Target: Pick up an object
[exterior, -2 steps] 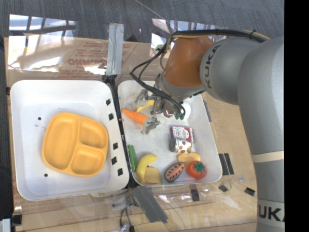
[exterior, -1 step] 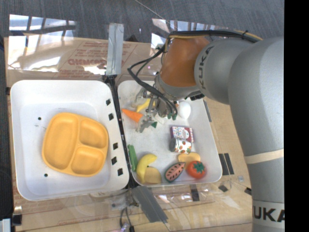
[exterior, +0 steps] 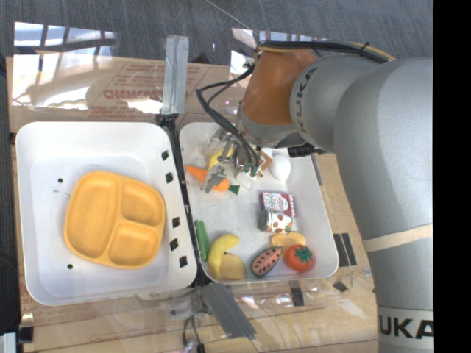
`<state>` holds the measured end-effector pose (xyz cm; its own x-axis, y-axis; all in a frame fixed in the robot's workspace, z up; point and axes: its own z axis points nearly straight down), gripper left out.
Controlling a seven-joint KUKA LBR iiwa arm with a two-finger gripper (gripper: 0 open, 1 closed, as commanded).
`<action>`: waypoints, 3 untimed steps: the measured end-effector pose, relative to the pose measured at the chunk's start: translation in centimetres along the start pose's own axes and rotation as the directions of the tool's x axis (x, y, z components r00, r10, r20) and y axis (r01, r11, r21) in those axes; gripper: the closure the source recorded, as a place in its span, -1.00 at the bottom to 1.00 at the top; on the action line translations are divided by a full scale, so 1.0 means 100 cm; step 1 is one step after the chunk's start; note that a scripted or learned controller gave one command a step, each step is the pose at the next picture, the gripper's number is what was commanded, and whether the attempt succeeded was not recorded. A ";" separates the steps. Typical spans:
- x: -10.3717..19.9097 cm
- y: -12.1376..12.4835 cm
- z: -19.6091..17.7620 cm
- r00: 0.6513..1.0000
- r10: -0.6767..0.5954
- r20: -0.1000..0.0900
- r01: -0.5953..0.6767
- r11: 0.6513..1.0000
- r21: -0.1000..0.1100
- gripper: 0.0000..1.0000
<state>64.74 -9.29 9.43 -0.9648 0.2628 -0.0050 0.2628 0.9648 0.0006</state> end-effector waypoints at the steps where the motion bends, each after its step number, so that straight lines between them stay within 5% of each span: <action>1: -0.001 0.002 -0.011 1.000 -0.008 0.002 0.008 1.000 0.000 1.00; 2: 0.022 0.050 -0.161 0.999 -0.034 0.012 0.034 0.999 -0.003 1.00; 3: 0.103 0.014 -0.191 0.962 -0.274 -0.002 0.274 0.962 0.000 1.00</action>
<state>55.09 -5.24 28.49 -0.9999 -0.0116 -0.0027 -0.0116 0.9999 -0.0007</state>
